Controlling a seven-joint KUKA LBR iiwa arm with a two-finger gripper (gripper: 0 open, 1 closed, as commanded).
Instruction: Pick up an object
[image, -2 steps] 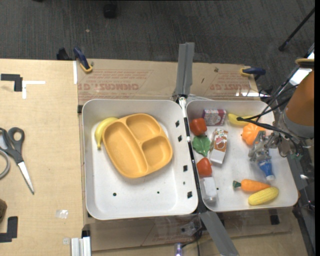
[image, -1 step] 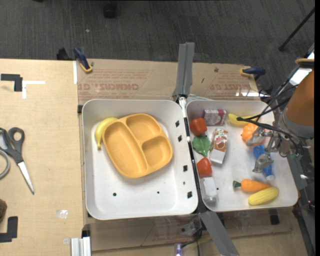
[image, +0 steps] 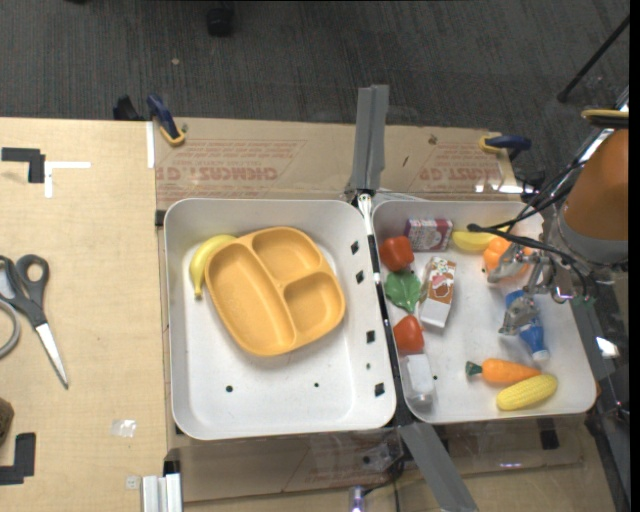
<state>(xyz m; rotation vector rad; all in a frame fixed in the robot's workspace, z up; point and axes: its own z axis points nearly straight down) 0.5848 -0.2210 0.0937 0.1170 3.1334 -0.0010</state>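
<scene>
The right bin holds several toy foods. Among them are a red pepper, a green piece, a white carton, a pink can, a carrot and a yellow corn cob. My gripper hangs low over the bin's right side, under the orange-banded arm. A small blue-and-white bottle lies right beneath it, touching or nearly touching. An orange piece sits just to the gripper's upper left.
The left bin carries an orange divided plate with a banana against its left rim. A red piece and a pale bottle lie along the right bin's left wall. Scissors rest on the bench at far left.
</scene>
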